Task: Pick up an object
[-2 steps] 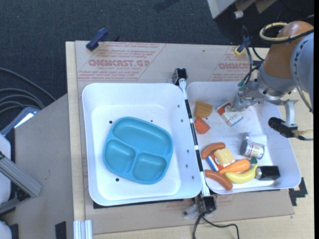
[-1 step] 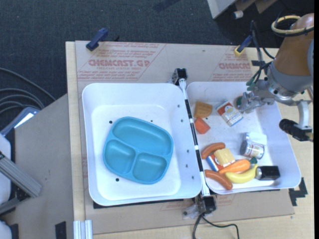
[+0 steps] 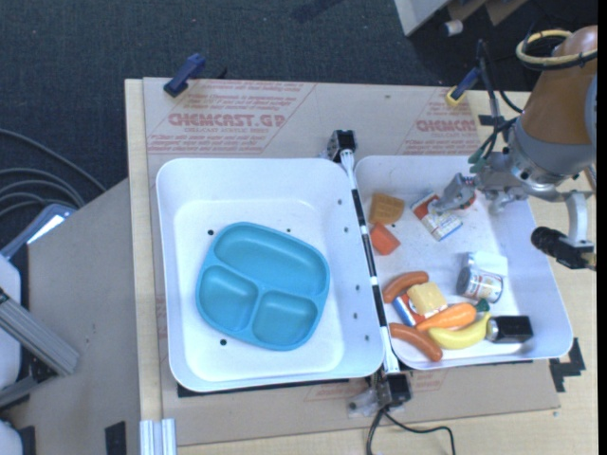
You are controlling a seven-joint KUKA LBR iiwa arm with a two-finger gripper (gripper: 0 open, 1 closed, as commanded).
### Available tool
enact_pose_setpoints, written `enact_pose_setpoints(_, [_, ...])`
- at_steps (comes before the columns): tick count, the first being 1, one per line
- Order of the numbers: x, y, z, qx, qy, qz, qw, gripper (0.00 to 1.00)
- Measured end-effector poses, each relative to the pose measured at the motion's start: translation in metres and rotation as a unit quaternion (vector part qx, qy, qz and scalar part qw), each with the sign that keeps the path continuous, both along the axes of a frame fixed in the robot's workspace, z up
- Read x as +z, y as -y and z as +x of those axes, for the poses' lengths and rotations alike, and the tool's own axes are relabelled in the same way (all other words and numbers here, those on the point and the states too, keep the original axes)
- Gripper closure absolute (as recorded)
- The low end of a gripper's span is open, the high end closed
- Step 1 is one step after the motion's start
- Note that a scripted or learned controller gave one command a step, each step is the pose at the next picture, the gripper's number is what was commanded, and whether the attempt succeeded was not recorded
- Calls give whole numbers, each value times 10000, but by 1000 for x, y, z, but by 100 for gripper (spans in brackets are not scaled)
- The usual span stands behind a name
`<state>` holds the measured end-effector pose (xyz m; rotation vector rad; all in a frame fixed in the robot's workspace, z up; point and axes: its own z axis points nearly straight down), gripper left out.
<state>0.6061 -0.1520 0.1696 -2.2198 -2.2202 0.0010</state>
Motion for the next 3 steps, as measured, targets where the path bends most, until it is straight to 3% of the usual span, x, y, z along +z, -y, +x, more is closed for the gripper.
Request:
enact_pose_setpoints(1, [-81, 28, 63, 5, 49, -21, 10000, 0])
enact_pose_setpoints(2, [-69, 28, 62, 8, 10, -17, 10000, 100])
enact_pose_setpoints(3, [2, -23, -16, 0, 2, 0, 10000, 100])
